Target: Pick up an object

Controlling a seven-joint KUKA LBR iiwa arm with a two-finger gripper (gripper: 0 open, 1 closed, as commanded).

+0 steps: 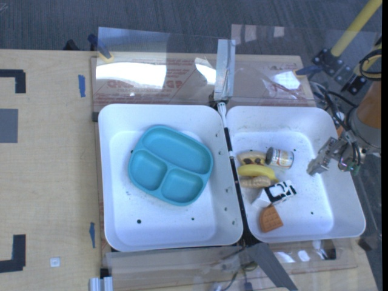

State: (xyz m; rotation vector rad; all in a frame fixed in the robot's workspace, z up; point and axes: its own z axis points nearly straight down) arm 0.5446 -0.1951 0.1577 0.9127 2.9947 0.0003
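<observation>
The right bin point(339, 220) holds several small objects near its left wall. A yellow banana point(256, 172) lies beside a small jar point(279, 157) with a dark lid. A black-and-white item point(280, 191) sits just below them, and an orange-brown piece point(270, 218) lies nearer the front. My gripper point(324, 156) hangs over the right part of this bin, to the right of the jar and apart from it. Its fingers are open with nothing between them.
A blue divided plate point(171, 164) lies in the left bin point(115, 223). A clear plastic sheet point(182, 71) stands behind both bins. Cables and a yellow rod point(357, 23) crowd the far right corner.
</observation>
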